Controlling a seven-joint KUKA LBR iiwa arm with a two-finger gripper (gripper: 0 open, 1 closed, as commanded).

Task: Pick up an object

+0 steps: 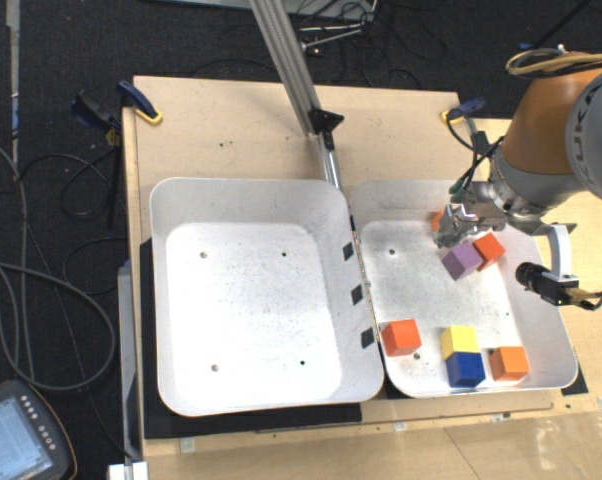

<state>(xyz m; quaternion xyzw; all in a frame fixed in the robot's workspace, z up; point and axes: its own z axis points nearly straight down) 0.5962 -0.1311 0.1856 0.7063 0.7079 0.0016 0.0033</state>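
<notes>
The left bin [246, 298] offers nothing to pick, so the work sits in the right bin [406, 243], where along its near edge lie an orange cube [401, 336], a yellow cube [460, 341] touching a blue cube [466, 369], and another orange cube [508, 363]. At the far right the gripper [459, 226] hangs low over a purple cube [462, 260] and an orange block [489, 248] (likely its targets). The wrist hides the claw, so I cannot tell its state.
</notes>
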